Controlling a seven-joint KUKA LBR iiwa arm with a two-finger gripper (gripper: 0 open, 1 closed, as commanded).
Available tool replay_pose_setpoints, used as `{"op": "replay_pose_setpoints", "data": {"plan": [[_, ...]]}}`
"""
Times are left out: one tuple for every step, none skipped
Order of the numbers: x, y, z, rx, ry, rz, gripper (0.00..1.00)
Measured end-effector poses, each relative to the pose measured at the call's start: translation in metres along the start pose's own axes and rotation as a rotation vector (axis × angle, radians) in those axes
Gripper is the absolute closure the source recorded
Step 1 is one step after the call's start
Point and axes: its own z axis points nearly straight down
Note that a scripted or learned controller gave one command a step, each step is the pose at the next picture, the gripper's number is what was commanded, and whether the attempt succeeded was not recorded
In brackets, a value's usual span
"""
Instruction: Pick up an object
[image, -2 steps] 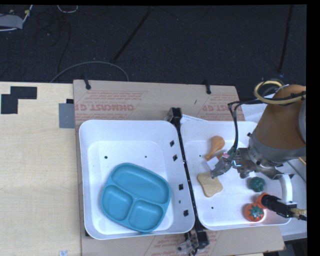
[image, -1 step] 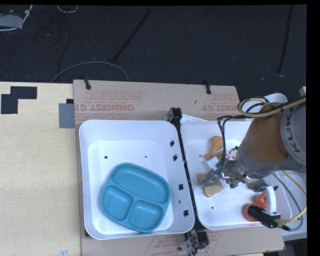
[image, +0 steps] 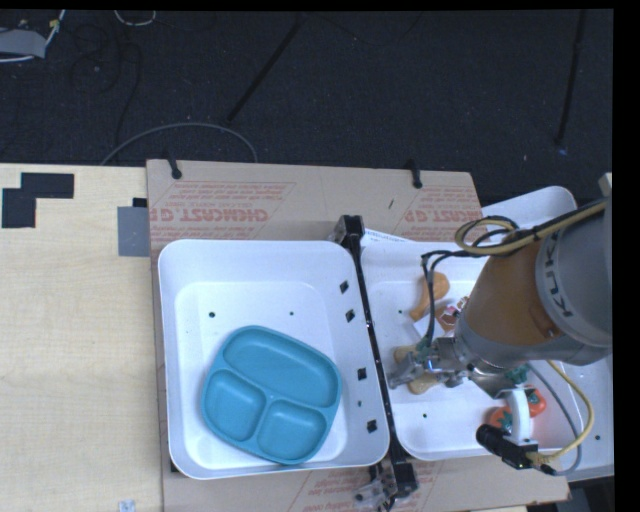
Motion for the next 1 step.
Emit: {"op": "replay_pose_setpoints", "data": {"plan": [[-0.002, 0.0004, -0.0128, -0.001, -0.001, 0.006, 1.0]]}}
